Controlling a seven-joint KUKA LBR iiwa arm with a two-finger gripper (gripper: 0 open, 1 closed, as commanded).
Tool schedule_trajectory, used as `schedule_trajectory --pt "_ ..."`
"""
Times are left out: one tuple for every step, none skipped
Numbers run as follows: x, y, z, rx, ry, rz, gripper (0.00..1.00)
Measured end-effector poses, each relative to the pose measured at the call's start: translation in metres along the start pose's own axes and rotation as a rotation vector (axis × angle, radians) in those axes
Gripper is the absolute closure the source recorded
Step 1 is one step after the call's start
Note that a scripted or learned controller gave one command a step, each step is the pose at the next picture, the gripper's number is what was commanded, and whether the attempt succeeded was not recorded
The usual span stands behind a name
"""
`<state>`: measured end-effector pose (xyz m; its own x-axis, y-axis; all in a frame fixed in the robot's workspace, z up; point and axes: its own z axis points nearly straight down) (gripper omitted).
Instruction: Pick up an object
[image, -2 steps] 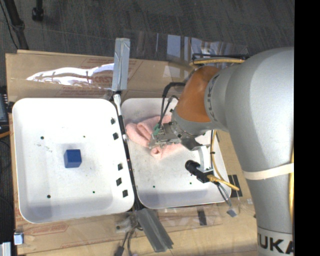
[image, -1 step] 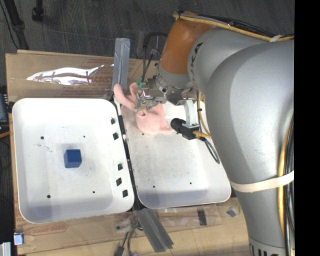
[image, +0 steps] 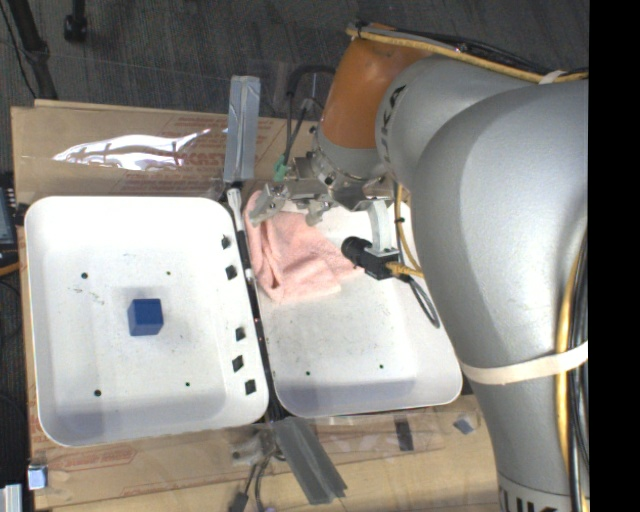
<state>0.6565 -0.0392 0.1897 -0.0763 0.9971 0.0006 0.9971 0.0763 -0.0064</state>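
Arm (image: 480, 200) is low over the right bin (image: 370, 380), jaws down at the pink cloth (image: 295, 255) near the bin's top left. Can't tell if jaws are wide or narrow. Cloth looks flat, not lifted yet. Blue block (image: 146, 316) sits in left bin (image: 60, 400), untouched.

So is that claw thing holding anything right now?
Gripper: down over the pink cloth in the right bin; whether it grips it cannot be told.

Brown cardboard sheet (image: 120, 150) under bins, dark, perhaps carpeted floor (image: 150, 40)

no legible text, labels or numbers anywhere
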Motion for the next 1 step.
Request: schedule_trajectory --pt "-0.0885 -0.0061 0.0978 -0.002 0.000 -0.161 0.00"
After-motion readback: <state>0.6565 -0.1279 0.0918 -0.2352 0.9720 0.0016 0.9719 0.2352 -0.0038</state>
